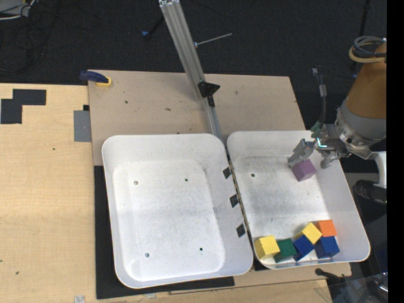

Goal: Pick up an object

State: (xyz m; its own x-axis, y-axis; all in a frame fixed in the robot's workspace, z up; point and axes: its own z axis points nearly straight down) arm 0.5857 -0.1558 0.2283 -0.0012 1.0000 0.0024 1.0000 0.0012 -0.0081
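Observation:
My gripper [310,164] hangs over the upper right part of the right bin [278,145]. A purple cube [305,170] sits between its two grey fingers [298,154], and the gripper is shut on it. In the bin's near right corner lies a cluster of small blocks: a yellow one [267,245], a green one [285,250], a second yellow one [311,233], an orange one [326,226] and two blue ones [303,247] [327,247].
The left bin [120,150] lies beside the right one, with black clips [235,200] along the divide. A slanted aluminium bar [187,49] rises behind the bins. The arm's grey and orange body [366,103] stands at the right edge.

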